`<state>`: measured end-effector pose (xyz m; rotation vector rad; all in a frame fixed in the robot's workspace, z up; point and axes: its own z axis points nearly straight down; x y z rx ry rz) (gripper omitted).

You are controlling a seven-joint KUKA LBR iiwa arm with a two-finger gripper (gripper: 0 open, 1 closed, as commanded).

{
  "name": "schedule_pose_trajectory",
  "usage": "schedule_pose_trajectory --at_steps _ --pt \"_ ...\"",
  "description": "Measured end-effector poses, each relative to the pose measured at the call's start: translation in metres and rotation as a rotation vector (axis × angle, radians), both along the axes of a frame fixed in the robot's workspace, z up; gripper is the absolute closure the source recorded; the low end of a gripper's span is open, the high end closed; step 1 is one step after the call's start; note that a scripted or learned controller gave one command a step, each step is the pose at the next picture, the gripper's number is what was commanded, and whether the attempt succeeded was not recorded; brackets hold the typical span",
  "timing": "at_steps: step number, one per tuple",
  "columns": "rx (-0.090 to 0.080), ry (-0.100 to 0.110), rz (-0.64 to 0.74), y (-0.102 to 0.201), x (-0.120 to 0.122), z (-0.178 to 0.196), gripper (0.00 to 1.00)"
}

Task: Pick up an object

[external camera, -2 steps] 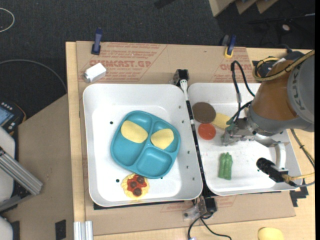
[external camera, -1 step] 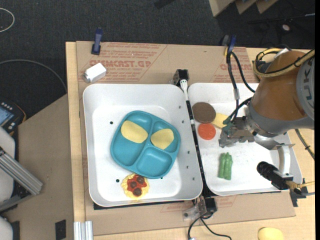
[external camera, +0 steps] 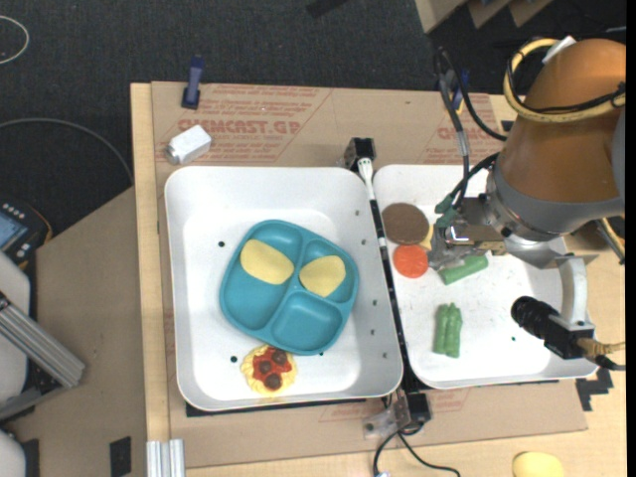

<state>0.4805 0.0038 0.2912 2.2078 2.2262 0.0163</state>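
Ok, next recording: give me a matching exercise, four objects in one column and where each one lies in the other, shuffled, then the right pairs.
Objects:
1. blue divided plate
2. small pizza
3. brown disc
4. green asparagus bundle

Places:
A. right bin, far left corner, above the orange ball
B. middle of the left bin
C. right bin, near the front edge
D. left bin, at the plate's front rim

Pairs: 1-B, 2-D, 3-A, 4-C
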Motion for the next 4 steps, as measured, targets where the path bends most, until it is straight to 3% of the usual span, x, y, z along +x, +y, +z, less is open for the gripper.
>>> schedule_pose_trajectory --at_steps 1,2,4 --pt "-0.001 0.005 -0.003 0.037 0.0 0.045 1.0" --pt "0.0 0.008 0.0 0.109 -0.001 0.056 1.0" --pt "-0.003 0.006 -0.005 0.106 0.0 0.076 1.0"
